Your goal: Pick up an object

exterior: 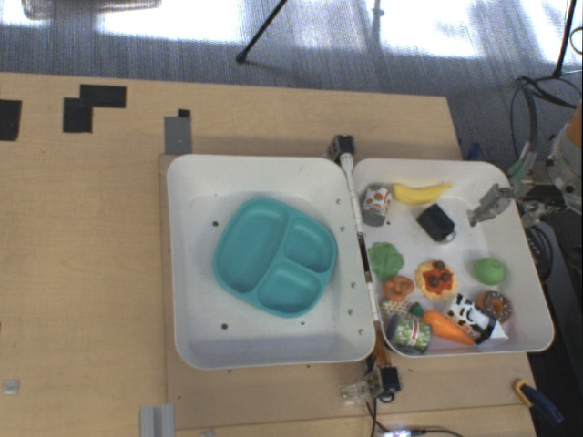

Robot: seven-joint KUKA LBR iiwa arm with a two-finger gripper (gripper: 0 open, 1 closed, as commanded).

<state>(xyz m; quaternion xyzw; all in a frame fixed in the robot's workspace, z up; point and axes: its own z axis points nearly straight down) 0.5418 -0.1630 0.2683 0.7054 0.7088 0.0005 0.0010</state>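
While toys crowd the right bin, a teal tray fills the left.

A robotics lab: plywood bench, tripod leg, loose cables.

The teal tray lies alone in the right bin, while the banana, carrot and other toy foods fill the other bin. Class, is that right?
Not quite. The camera view shows the teal tray alone in the left bin, not the right. The banana, carrot and other toy foods are in the right bin.
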